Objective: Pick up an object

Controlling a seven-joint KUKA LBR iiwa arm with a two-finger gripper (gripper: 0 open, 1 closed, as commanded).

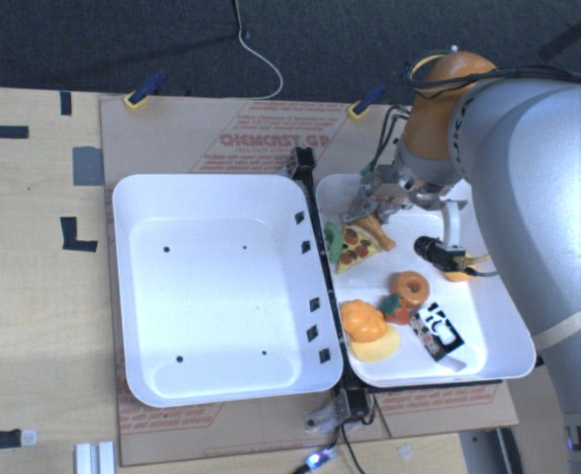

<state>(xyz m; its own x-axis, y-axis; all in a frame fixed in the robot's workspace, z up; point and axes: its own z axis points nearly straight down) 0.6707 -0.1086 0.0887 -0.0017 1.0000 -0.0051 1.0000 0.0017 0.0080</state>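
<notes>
bins: 2 white, left bin [211, 284], right bin [488, 349] | right bin: 1 pizza slice [360, 243], 1 donut [409, 287], 1 orange [363, 320] | gripper [374, 200] upper centre-right, opening not possible to tell

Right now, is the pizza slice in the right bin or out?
In. The pizza slice lies flat inside the right bin, near its left wall.

- Dark carpet [123, 18] lies beyond my reach, far side.
- Cardboard sheet [261, 141] under me, over a pale wooden bench [34, 265] with black tape marks [73, 235].
</notes>
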